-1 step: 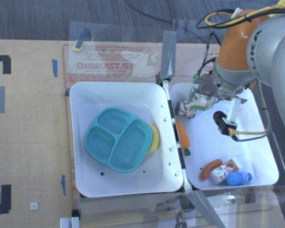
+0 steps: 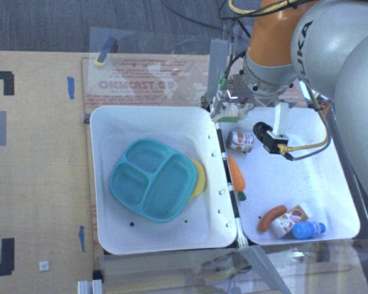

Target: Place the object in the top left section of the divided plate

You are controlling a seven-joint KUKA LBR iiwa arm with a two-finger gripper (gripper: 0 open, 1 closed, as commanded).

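The teal divided plate [image 2: 153,179] lies in the left bin [image 2: 104,127], with a yellow thing [image 2: 200,177] tucked under its right rim. In the right bin [image 2: 346,225] lie a can [image 2: 241,141], carrot [image 2: 236,174], sausage [image 2: 272,218], carton [image 2: 289,221] and blue bottle [image 2: 308,229]. The jaws [image 2: 232,110] hang over the divider; their state cannot be told.

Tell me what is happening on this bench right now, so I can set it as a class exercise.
A grey and orange robot arm reaches in over the right bin, its gripper low at that bin's upper left corner, just above a small can. A carrot, a sausage, a carton and a blue bottle also lie there. In the left bin a teal divided plate has nothing in its sections yet.
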